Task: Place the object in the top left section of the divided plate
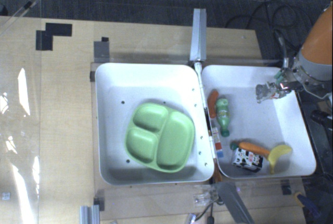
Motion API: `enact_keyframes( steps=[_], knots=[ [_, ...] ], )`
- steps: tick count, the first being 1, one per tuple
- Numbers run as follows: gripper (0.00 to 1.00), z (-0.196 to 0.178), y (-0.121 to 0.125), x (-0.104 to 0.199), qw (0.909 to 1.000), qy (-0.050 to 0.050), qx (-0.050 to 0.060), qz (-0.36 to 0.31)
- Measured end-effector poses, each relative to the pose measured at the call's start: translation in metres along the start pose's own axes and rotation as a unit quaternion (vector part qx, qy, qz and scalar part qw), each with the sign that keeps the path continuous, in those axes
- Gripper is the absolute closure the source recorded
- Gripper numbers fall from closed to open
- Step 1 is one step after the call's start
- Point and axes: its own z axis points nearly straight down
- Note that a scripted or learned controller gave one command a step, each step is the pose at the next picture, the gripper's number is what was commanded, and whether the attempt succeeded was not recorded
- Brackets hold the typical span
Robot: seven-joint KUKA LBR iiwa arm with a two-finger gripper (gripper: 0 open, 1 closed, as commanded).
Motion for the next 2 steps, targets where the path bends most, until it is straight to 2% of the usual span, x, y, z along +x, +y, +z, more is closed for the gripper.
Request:
enact_keyframes(
  steps=[1, 2],
  knots=[
    [1.00, -0.010, -0.048, 0.070, 0.9988, 0.001, 0.001, -0.050],
    [1.00, 0.001, -0.045, 0.159, 0.9970, 0.002, 0.002, -0.077]
  ],
)
